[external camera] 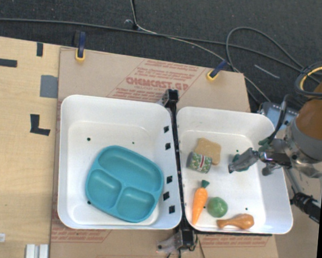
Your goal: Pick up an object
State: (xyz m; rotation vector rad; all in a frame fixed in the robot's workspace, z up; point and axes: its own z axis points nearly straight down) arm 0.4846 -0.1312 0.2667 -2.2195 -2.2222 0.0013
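Dark carpet with black cables lay behind a pale wooden bench [11,156], on which a brown cardboard sheet [154,79] carried two shallow white bins side by side.

Inside the left white bin [75,109] sat a teal plastic plate with three compartments [124,183], toward the bin's front edge and nearer its right wall.

Across the divider, the right white bin [230,118] held five small things. A green cylindrical can with a printed label [199,162] lay on its side near the left wall, touching a tan square slice of toy bread [209,150] just behind it. Toward the front edge, an orange toy carrot with a green top [199,203] lay close to the left wall, a round green ball-like toy [217,207] just beside it, and a tan elongated toy [236,222] near the front right corner; its exact kind was hard to make out.

From the right, the grey arm reached over the bin's right wall. Its two-finger gripper [243,161] hovered above bare bin floor right of the can, dark fingers spread apart with nothing between them. Part of the arm was cut off at the right edge.
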